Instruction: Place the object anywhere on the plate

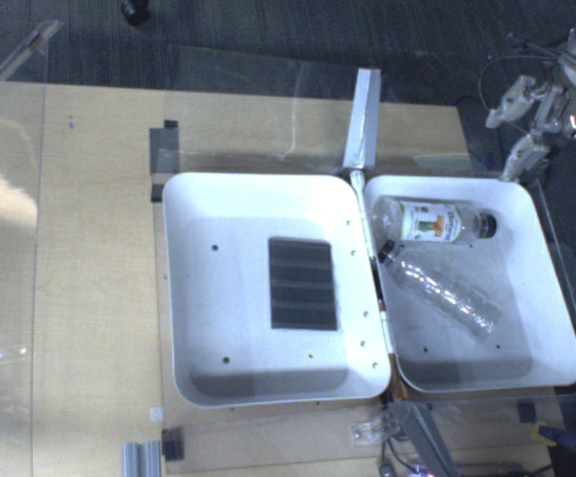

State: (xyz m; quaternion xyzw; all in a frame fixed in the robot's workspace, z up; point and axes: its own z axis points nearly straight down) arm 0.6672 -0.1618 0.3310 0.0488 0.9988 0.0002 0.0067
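Now, bench (89,296): pale wood, bearing everything.
Left bin (199,266): shallow white tray holding the dark ribbed rectangular plate (303,283) near its middle.
Right bin (536,296): touching the left bin's right wall — both bottles lie in it.
Arm: grey gripper (538,127) hovers beyond the right bin's far rim, fingers spread, holding nothing.
Clear crinkled plastic bottle (442,291): likely light, slippery, crushable.
Labelled clear bottle with dark cap (432,222): lying flat nearer the far wall — stiffer; grasp across its body.
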